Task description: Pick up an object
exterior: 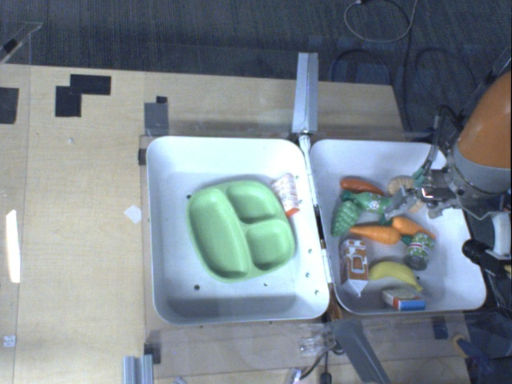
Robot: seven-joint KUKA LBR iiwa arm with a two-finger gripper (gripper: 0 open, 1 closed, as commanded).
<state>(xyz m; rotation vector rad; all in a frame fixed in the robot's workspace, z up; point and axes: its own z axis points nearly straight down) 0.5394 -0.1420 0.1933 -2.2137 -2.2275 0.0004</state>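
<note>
The right bin point(472, 290) holds several toy foods. Among them are an orange carrot point(374, 234), a second orange piece point(412, 226), a reddish-orange item point(362, 186), a green bumpy item point(347, 214), a yellow banana point(394, 273), a small can point(418, 251), a brown packet point(354, 260) and a small box point(404, 299). My gripper point(412, 194) hangs low over the upper middle of this pile, beside a tan item point(398, 185) and just above the orange piece. Nothing shows clearly between its tips.
The left bin point(172, 294) carries a green divided plate point(240, 229). A small white and red packet point(286, 192) lies by that bin's right wall. A metal post point(305, 94) rises behind the seam between the bins. Cables point(384, 22) lie on the floor beyond.
</note>
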